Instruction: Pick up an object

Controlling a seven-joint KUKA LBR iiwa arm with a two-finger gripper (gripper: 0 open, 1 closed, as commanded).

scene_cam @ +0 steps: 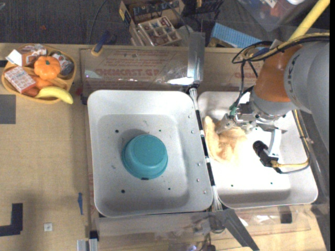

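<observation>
In the camera view, the grey arm with its orange band (272,82) reaches in from the right and ends low over the right shallow white bin (261,190). Its jaws sit at the far right edge of a limp, crumpled cream-and-tan soft thing (222,143), which lies against that bin's left wall. I cannot tell whether the jaws are apart or together, or whether they touch it. This soft thing looks like the object being gone for.

The main risk is a thin grip. If the jaws catch only a loose fold at the edge, the rest may hang and pull free on the lift. The thing also hugs the wall, so a move further left could knock the rim between the bins. A soft body may simply flatten and leave nothing to grip.

In the left shallow white bin (99,106) a teal plastic bowl (145,156) rests upside down, well apart. Its smooth, wide dome would probably slip from the jaws.
</observation>
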